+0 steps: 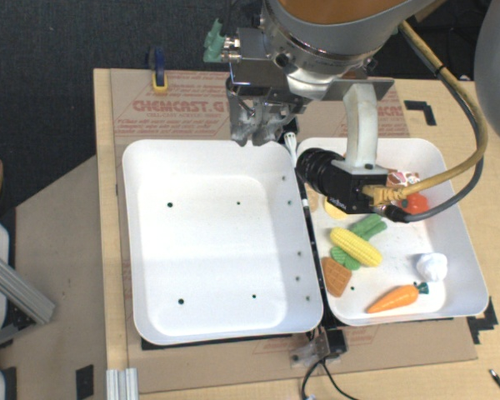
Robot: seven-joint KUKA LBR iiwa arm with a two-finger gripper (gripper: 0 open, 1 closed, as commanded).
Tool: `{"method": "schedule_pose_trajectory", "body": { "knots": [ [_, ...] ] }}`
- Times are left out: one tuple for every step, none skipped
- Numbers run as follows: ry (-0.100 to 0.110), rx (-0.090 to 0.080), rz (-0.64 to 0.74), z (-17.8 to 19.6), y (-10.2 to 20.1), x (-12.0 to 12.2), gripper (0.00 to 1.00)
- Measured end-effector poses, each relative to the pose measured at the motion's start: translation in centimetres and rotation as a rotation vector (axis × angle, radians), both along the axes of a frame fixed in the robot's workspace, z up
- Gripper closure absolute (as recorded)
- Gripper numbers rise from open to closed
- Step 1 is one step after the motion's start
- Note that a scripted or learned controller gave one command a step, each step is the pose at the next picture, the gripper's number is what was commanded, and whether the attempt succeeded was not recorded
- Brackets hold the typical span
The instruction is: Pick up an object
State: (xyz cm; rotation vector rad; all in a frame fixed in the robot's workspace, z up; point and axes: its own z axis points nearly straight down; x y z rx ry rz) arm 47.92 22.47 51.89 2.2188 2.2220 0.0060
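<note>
Cardboard underlies two white bins. Corn [356, 247] is seen in the right bin [462, 248], left of the carrot [392, 299]; judged light, rigid, slippery, best gripped across its middle.

The scene was brightly and evenly lit from overhead. The left bin [208, 240] in the middle of the frame looked nearly washed out, with a soft grey shadow across its upper half. The arm [342, 15] at the top centre was close to the lens and blurred. Dark surroundings at the upper left stayed dim and grainy.
</note>
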Motion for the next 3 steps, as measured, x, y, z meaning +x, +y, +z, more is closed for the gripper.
{"method": "schedule_pose_trajectory", "body": {
  "knots": [
    [-0.001,0.000,0.000,1.7,0.0,0.0,1.00],
    [0.002,-0.001,-0.001,1.6,0.0,0.0,1.00],
    [0.016,-0.007,-0.003,-8.0,-0.1,-0.1,1.00]
  ]
}}
